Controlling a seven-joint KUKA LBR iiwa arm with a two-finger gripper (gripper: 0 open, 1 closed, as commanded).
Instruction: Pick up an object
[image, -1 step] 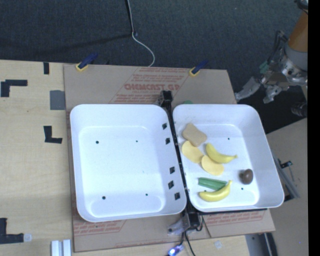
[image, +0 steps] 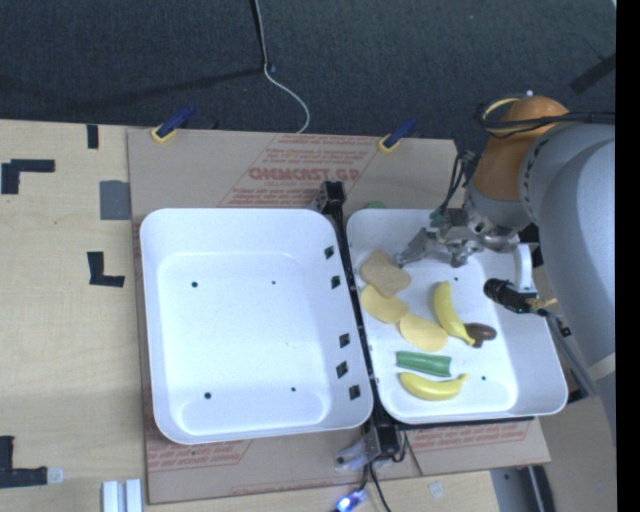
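Two shallow white bins sit side by side on a cardboard sheet (image: 300, 175). The left bin (image: 245, 320) shows only its white floor with a few small dark dots. A row of black clips (image: 343, 320) runs along the seam where the two bins meet.

The right bin (image: 500, 385) holds all the objects. Positions below are given relative to the tan bread slice (image: 384, 273), which lies near the bin's left wall in its upper half.

- A pale yellow chip-shaped piece (image: 381, 304) lies just below the bread slice, touching or slightly overlapping its lower edge.
- A second pale yellow piece (image: 423, 332) lies below and to the right of the bread slice, touching the first piece.
- A banana (image: 450, 313) with a brown end lies to the right of the bread slice, running diagonally downward, just beside the second pale piece.
- A green flat piece (image: 423, 361) lies well below the bread slice.
- A yellow curved piece (image: 432, 386), banana-like, lies just beneath the green piece, farthest from the bread slice.

The gripper (image: 412, 251) hangs just above and right of the bread slice, its metal fingers pointing toward the slice's upper right corner. Nothing is visible between the fingers. Whether they are spread or closed cannot be told from this view, nor whether they touch the slice.
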